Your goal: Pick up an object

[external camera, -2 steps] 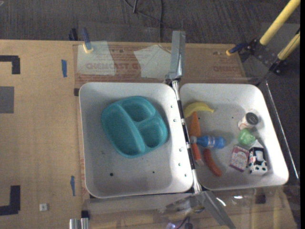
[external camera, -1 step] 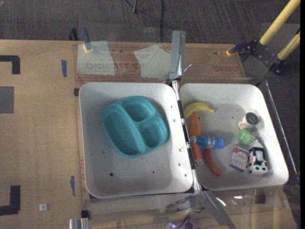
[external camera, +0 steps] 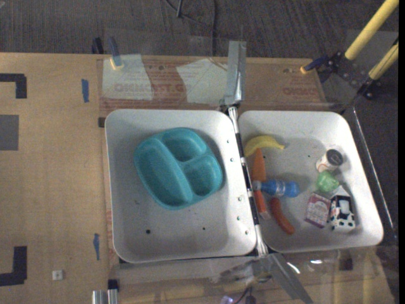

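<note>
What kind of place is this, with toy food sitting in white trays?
Probably a robotics lab test bench, not a kitchen. Two white bins sit side by side on a taped wooden bench; one holds a teal divided plate, the other toys such as a banana.

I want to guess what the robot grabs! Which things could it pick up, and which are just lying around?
Could be picked up:
yellow toy banana
orange toy carrot
blue plastic bottle
red toy sausage
green plastic cup
cow-patterned carton
teal divided plastic plate

Just lying about:
blue tape strips
yellow-handled clamps
</note>
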You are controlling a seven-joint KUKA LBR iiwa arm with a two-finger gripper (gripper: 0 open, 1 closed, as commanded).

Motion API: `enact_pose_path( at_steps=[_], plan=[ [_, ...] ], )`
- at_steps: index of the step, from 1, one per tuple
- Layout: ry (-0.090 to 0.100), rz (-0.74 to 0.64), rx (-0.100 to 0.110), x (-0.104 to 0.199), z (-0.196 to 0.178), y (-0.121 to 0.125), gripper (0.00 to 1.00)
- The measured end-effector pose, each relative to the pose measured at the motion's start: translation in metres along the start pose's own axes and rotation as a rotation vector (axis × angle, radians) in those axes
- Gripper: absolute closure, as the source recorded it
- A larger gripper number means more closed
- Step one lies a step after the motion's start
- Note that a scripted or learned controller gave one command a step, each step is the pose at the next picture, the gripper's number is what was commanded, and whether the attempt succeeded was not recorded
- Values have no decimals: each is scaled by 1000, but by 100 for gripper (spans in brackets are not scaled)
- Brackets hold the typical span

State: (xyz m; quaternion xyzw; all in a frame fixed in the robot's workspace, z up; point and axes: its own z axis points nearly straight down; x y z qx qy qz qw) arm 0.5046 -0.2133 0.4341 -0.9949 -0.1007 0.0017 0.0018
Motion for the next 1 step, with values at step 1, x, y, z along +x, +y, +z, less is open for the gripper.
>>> enact_pose_path(
  at_steps=[1],
  plan=[
    [3, -4, -4, 31, -1, 15, 0]
  ],
)
